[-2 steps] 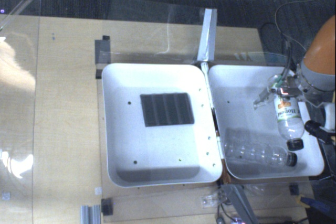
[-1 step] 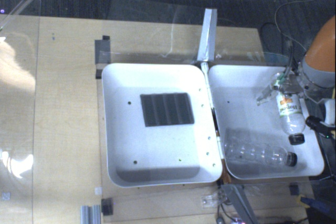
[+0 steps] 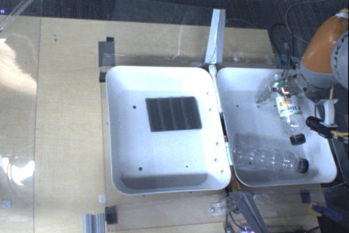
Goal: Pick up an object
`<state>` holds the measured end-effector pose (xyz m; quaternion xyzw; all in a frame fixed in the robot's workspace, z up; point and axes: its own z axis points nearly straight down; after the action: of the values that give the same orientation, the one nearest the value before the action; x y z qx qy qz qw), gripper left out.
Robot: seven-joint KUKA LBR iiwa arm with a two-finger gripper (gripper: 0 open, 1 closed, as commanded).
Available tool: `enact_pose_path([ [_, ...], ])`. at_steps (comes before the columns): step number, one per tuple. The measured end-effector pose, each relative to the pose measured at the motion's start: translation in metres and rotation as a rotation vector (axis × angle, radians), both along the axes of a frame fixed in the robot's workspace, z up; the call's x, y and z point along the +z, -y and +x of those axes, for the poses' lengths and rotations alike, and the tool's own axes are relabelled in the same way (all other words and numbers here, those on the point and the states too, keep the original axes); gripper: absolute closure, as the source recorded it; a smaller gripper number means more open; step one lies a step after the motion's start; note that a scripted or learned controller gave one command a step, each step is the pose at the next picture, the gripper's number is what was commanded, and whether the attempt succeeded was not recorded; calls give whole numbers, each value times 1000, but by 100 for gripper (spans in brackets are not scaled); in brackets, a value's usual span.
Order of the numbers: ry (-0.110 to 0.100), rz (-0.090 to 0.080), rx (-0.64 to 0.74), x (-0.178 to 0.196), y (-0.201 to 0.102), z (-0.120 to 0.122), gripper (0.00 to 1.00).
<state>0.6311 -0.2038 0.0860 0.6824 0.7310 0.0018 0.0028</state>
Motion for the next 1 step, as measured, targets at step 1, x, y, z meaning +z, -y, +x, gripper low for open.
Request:
enact_pose_path([
  [1,5,-1,4,12,-2,2,100],
])
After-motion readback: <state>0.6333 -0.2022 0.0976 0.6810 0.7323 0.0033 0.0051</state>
